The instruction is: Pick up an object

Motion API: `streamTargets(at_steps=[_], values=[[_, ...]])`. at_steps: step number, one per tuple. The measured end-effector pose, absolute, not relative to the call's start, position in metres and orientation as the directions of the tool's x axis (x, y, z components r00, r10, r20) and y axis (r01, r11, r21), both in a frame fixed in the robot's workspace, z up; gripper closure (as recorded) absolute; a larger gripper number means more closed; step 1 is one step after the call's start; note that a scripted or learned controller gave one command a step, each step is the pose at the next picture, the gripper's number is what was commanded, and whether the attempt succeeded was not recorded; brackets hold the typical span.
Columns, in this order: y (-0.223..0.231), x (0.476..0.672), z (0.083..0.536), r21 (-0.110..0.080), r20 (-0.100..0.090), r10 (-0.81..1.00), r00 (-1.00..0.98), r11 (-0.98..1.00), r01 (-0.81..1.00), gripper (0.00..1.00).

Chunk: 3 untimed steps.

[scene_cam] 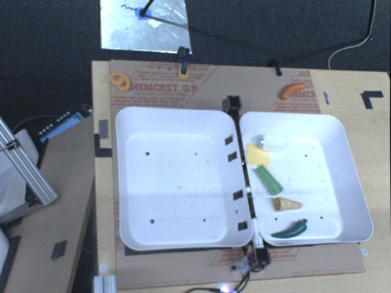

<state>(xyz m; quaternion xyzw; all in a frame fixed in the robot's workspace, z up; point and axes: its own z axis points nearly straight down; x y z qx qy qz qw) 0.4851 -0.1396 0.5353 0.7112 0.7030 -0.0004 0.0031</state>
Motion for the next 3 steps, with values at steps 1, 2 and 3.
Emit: streamTargets(at_steps=[1,2,3], values=[[-0.074,0.487,0.499,0.0,0.001,1.0,-0.01,0.01,1.0,1.0],[-0.006,0.489,0.537,0.006,0.002,1.0,-0.011,0.011,1.0,1.0],[0.038,0.486,0.535,0.002,0.002,1.0,-0.009,0.009,1.0,1.0]])
